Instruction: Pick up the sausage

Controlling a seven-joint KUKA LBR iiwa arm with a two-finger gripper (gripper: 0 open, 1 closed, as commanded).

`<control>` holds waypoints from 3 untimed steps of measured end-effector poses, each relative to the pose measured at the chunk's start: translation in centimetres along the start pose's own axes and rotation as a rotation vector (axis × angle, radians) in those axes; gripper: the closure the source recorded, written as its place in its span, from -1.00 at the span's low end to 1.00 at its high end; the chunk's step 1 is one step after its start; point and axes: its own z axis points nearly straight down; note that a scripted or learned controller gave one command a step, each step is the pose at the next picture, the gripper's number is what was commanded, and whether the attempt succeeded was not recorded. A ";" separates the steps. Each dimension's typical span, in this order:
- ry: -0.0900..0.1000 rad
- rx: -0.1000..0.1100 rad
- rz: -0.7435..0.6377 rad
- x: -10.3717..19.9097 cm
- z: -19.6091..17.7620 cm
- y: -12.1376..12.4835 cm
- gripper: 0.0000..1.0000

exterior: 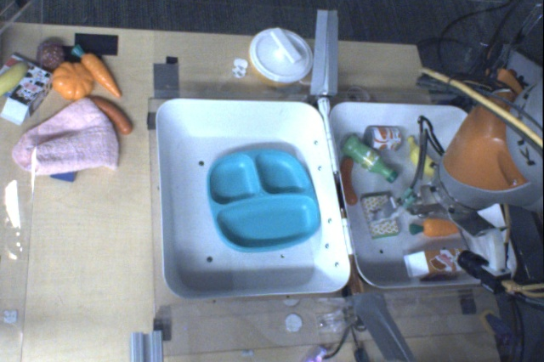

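Sausage [348, 179] half hidden beside bin wall [337, 182]

I'm working a robotics lab: pale wooden bench [85, 267], two shallow white plastic bins [183, 207], loose black cables [476, 12].

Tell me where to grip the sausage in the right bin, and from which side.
Grip the sausage mid-length from above, fingers across its narrow width. It lies flat along the right bin's left wall, so the wall-side finger has little room.

Sausage [348, 179] beside pincer [414, 200] in right bin [371, 274]
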 end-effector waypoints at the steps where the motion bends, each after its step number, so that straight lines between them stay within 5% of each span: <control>1: 0.003 0.015 0.302 0.8 0.2 0.2 -1.00; 2: -0.006 0.003 0.113 2.9 0.1 0.0 -1.00; 3: 0.000 0.011 0.243 1.4 0.5 9.3 -1.00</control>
